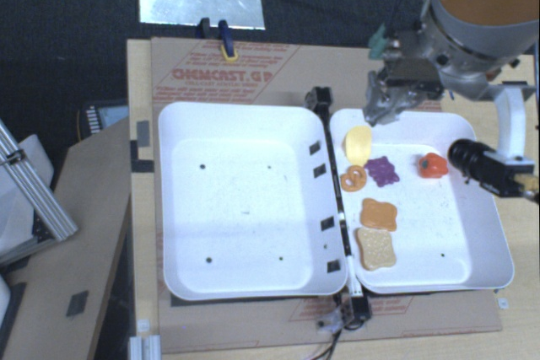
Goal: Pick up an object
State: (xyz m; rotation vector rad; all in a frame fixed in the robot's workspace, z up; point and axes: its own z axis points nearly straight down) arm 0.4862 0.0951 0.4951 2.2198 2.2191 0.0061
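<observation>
Cardboard-topped bench [228, 72], two white bins [245, 181], dark floor

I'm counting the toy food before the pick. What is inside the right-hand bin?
The right bin holds a yellow piece, pretzel, purple piece, red-orange piece and two toast-like slices. The arm covers its far corner.

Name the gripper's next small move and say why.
Probably lower the gripper toward the yellow piece: it hovers over the right bin's far rim, just above that piece, with nothing visibly held. The purple piece and pretzel lie further off.
</observation>
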